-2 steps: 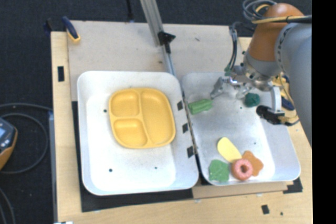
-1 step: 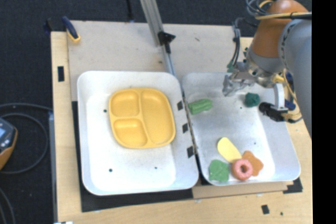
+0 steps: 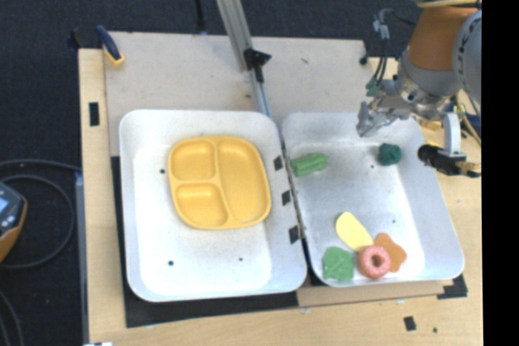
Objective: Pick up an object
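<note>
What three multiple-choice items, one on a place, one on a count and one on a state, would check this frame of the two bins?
1. Where does the yellow divided tray lie?
A. in the left bin
B. in the right bin
C. on the bare bench

2. How many compartments does that tray have?
A. two
B. three
C. five

3. How does the gripper stand relative to the dark green object?
A. it has lifted the object high above the bench
B. it presses the object into the tray
C. it is over the right bin's far edge, apart from the object

Key: 1 A, the tray rests on the left bin floor. 2 B, two compartments above and one below show. 3 C, the object lies alone on the right bin floor, beside and below the gripper.
</note>
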Controlling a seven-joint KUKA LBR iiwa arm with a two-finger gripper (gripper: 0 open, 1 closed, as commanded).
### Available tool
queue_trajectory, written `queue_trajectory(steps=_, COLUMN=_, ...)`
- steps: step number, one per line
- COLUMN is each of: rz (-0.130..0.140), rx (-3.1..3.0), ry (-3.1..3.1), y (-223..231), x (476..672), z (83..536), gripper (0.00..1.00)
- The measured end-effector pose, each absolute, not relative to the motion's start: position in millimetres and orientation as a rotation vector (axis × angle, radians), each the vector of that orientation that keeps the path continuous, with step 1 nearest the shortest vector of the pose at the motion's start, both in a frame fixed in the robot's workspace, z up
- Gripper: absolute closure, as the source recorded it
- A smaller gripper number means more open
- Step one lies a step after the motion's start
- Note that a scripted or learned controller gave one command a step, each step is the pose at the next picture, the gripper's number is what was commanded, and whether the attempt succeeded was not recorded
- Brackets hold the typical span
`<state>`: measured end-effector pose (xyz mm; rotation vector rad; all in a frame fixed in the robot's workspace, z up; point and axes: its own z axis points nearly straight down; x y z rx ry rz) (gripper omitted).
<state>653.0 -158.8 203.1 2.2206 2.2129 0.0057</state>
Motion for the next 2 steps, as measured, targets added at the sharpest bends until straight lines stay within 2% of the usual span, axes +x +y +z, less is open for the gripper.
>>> queue_trajectory(steps=1, rz=0.005, rx=2.223, ry=2.212, y=-160.8, x=643.7, z=257.8, gripper=1.0)
queue_trajectory(steps=2, rz=0.005, rx=2.217, ry=2.217, y=-162.6, x=644.7, z=295.0, gripper=1.0)
